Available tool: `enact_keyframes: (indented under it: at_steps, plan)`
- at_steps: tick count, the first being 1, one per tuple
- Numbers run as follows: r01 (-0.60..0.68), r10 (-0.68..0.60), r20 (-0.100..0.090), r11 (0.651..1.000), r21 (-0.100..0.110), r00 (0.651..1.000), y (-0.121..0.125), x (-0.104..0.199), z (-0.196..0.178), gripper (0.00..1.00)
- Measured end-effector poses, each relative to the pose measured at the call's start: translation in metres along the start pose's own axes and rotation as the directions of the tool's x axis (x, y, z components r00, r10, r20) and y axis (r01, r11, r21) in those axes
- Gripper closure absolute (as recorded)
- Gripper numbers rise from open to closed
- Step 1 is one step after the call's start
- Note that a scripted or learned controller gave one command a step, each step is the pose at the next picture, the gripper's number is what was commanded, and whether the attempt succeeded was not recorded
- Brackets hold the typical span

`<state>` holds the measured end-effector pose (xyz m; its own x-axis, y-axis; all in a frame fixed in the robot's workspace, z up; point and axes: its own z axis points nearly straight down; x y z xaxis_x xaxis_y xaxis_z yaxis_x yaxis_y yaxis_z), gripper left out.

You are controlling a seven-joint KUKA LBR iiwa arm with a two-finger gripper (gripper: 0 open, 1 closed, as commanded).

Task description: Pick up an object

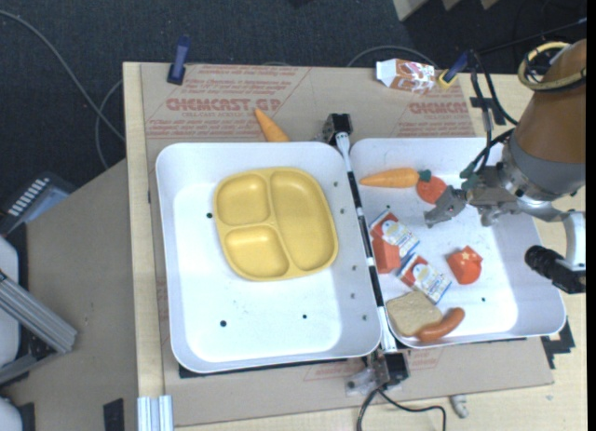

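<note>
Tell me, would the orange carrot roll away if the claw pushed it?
Probably, a little. The carrot looks round and smooth, so it may roll sideways, curving because it tapers. It looks like stiff, light toy plastic, lying flat in the right bin.

A robotics lab: a cardboard-topped bench (233, 103) carries two white bins (186, 262) of toy food, with loose cables (56, 57) trailing over dark carpet (112, 1).

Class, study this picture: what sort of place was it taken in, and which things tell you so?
Probably a robotics lab test bench: a grey robot arm reaches over two white bins, toy food such as a carrot lies inside, and loose cables run across the floor.
</note>
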<state>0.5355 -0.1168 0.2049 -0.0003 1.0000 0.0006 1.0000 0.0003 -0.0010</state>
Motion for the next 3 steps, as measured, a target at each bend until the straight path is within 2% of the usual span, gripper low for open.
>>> enact_keyframes:
  at_steps: [1, 2, 3]
  plan:
    - [-0.002, 0.002, 0.003, 1.000, -0.003, 1.000, 0.004, -0.066, -0.002, 0.00]
    - [-0.001, 0.001, 0.001, 1.000, -0.001, 1.000, -0.016, -0.088, 0.121, 0.00]
    - [-0.002, 0.002, 0.002, 1.000, -0.004, 1.000, -0.015, -0.088, 0.110, 1.00]
